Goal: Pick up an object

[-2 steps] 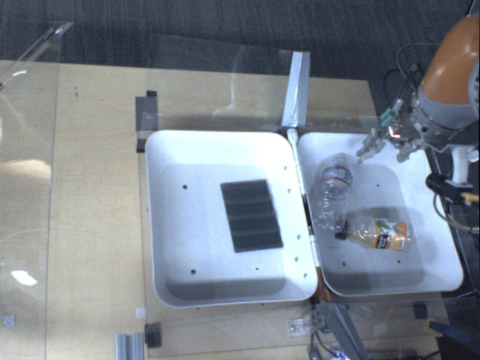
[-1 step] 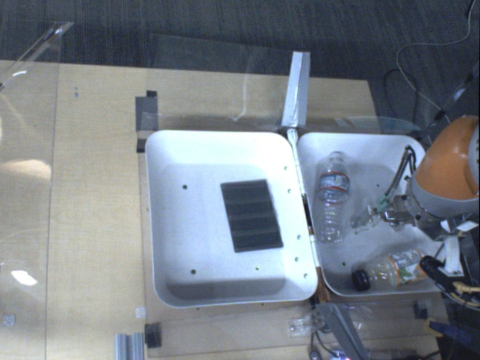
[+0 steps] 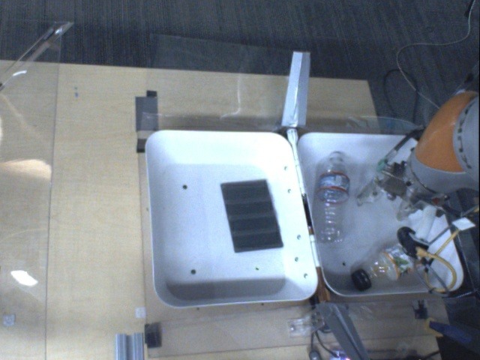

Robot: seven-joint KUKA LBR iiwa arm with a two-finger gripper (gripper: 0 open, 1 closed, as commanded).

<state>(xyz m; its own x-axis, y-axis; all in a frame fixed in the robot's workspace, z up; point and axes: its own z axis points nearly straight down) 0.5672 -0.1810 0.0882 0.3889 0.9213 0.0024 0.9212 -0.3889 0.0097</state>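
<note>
A clear plastic water bottle (image 3: 332,198) lies lengthwise in the right bin (image 3: 352,142), close to its left wall. A small clear bottle with a black cap (image 3: 381,268) lies near that bin's front edge. A black ribbed rectangular pad (image 3: 251,214) lies flat in the middle of the left bin (image 3: 172,201). My gripper (image 3: 388,184) hangs over the right bin, just right of the water bottle and apart from it. The grey wrist and orange band (image 3: 448,139) rise behind it.
Yellow and black cables (image 3: 435,257) loop over the right bin's front right corner. A grey metal post (image 3: 297,88) stands at the back between the bins. A wooden bench top (image 3: 75,201) spreads out to the left.
</note>
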